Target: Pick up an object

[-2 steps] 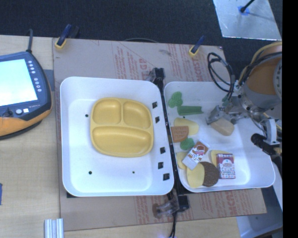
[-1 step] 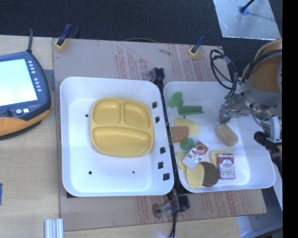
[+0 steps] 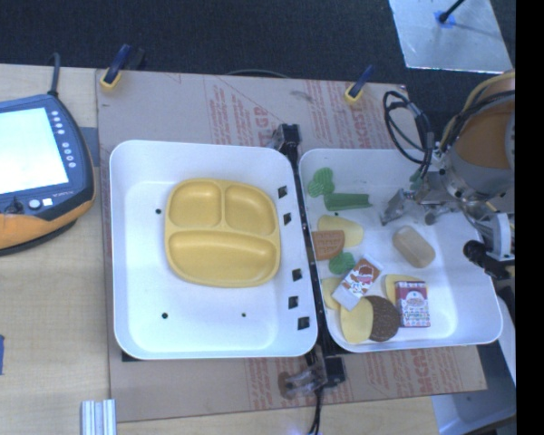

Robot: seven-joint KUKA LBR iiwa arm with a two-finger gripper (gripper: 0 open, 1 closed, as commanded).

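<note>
- We see the gripper (image 3: 406, 205) low over the back of the right bin (image 3: 476, 329), its two fingers spread apart with nothing between them.
- The nearest candidate, a tan bread roll (image 3: 413, 246), lies just in front of the gripper on bare bin floor, apart from its neighbours.
- We judge it a light, rigid plastic toy, smooth and rounded, so likely to slip.
- We would close across its short width at the middle, fingers reaching well down its sides.
</note>
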